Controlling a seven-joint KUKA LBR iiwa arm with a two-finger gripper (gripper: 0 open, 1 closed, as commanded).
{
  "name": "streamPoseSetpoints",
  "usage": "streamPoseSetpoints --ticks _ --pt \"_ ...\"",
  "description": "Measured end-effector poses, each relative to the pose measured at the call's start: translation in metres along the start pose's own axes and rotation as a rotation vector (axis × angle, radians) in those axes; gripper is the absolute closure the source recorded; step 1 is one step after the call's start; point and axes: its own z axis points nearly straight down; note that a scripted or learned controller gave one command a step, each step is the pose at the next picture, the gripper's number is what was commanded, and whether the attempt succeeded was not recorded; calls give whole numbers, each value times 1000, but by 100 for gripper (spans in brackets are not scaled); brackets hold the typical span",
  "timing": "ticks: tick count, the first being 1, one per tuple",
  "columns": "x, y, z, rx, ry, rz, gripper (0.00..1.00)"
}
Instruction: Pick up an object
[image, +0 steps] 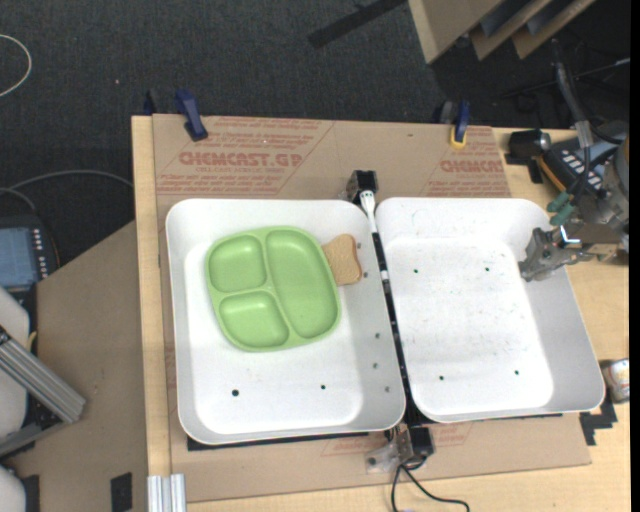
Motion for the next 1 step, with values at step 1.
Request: streamPoseSetpoints --ticks 1 --pt "-44 22 -67 -19 -7 7 100"
